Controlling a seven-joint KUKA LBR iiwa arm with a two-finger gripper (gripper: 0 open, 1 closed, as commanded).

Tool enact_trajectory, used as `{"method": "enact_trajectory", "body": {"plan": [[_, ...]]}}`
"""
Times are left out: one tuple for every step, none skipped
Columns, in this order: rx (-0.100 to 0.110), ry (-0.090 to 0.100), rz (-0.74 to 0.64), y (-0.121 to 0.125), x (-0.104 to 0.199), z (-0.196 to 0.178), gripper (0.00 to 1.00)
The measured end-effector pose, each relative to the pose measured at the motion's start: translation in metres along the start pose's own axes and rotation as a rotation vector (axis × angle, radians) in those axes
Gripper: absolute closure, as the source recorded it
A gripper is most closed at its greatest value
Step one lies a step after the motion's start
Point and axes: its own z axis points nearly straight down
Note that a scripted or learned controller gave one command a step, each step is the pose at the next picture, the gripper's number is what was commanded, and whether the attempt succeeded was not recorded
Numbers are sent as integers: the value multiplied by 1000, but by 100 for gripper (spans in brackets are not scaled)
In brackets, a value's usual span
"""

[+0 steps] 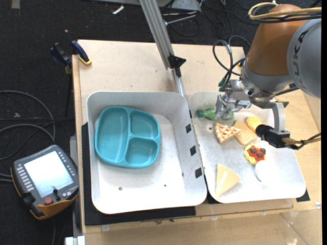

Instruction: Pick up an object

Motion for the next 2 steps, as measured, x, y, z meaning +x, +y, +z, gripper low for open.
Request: {"method": "enact_trajectory", "body": {"plan": [[0,0,0,5,62,3,100],[2,-1,0,7,117,17,100]]}}
